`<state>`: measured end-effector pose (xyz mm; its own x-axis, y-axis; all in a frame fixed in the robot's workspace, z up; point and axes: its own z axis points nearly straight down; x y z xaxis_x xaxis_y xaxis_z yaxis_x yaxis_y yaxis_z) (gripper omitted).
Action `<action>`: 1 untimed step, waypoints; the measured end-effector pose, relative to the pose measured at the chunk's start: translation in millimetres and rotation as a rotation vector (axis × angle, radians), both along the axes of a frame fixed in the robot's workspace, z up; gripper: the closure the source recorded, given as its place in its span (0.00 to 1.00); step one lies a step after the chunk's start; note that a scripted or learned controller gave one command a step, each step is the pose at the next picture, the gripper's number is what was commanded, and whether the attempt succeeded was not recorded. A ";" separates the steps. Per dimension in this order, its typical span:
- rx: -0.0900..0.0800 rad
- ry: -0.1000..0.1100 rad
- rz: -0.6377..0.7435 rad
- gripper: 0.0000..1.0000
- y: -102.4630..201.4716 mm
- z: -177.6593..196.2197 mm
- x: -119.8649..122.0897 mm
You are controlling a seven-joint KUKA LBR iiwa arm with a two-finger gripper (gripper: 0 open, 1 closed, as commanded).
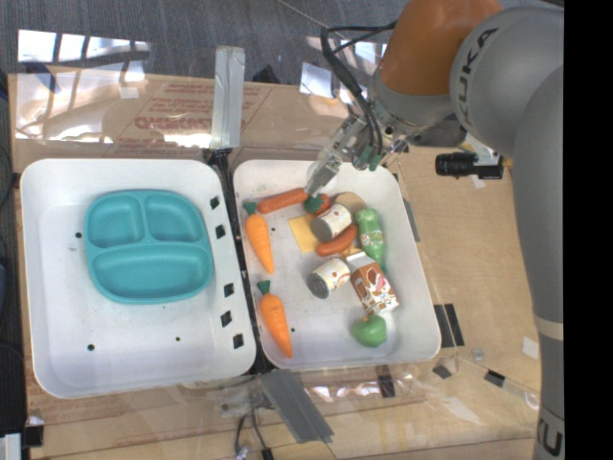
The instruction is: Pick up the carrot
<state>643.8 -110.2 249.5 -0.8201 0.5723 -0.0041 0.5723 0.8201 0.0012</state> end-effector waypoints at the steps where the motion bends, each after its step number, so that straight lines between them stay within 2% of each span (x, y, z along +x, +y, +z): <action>1: 0.002 0.005 -0.025 1.00 44.9 -7.8 -54.3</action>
<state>589.5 -65.3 241.7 -0.8057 0.5924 0.0008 0.5924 0.8057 0.0000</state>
